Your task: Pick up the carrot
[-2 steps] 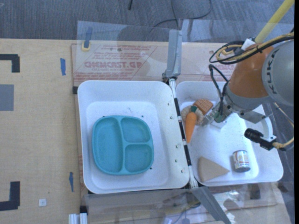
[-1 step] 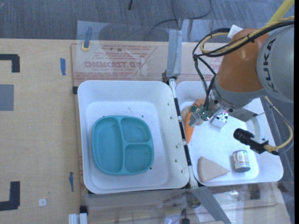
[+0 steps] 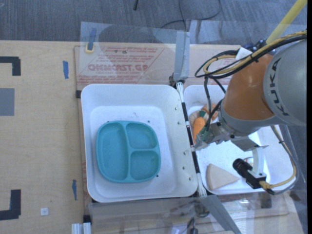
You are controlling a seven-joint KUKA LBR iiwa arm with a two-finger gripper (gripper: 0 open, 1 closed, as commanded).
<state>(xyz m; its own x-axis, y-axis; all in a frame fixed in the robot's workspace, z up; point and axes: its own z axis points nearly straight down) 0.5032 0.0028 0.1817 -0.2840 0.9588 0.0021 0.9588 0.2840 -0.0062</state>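
Arm low over the right bin

The gripper (image 3: pixel 207 132) sits at the right bin's (image 3: pixel 285 172) left wall, its grip impossible to tell. The carrot (image 3: pixel 199 124) lies just beside it, possibly touching. Nearer lies a tan wedge (image 3: pixel 220 176). The left bin (image 3: pixel 92 101) holds a teal divided plate (image 3: pixel 128 151).

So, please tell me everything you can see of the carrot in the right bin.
The carrot is a small orange piece, probably a plastic toy, lying in the right bin close to its left wall. The arm's wrist covers its right part, so its full shape is hidden. The end effector hangs right at its lower end; contact is unclear.
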